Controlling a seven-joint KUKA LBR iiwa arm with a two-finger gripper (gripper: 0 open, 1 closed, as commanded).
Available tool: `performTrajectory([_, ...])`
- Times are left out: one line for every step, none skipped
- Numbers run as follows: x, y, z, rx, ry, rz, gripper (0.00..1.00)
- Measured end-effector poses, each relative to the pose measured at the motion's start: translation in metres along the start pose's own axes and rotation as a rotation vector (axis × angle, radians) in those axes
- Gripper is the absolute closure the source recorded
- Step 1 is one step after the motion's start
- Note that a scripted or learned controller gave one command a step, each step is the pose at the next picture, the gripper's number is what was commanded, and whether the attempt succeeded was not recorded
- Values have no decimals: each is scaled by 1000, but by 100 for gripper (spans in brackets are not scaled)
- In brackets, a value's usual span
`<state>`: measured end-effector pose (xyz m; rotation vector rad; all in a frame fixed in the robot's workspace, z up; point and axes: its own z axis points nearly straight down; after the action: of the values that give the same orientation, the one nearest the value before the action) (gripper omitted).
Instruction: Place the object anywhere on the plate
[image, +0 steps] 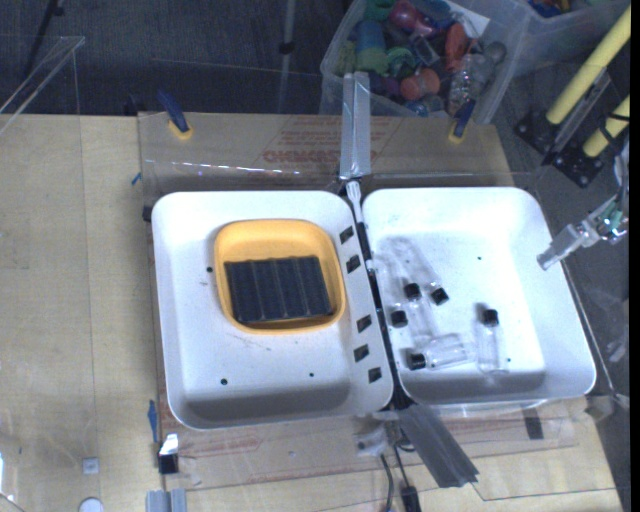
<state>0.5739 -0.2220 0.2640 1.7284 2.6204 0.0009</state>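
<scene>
The gripper (578, 238) hung at the far right of the camera view, just over the outer rim of the right bin (520, 212). It was too small and too blurred to tell whether it was spread or pressed together, and nothing could be seen held in it. Below and to its left in the view, a loose cluster of clear vials with black caps (440, 352) lay on that bin's floor, pointing various ways. Further left, past the raised divider (357, 290) where the bins met, the yellow plate (232, 242) sat in the middle of the left bin (180, 300). A dark ridged block (278, 288) lay flat inside it, covering most of its floor, its long axis running across the view. If that block was the task's object, the placing looked done. If a vial was meant, the pick was close under the arm, but the carry had to clear the divider. The plate offered only a narrow bare margin around the block. Both bins had open white floor near their walls.
</scene>
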Motion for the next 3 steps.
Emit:
performTrajectory([-1, 1, 13, 0, 2, -278, 0])
performTrajectory([-6, 13, 19, -3, -3, -610, 0])
performTrajectory([-12, 27, 38, -4, -4, -931, 0])
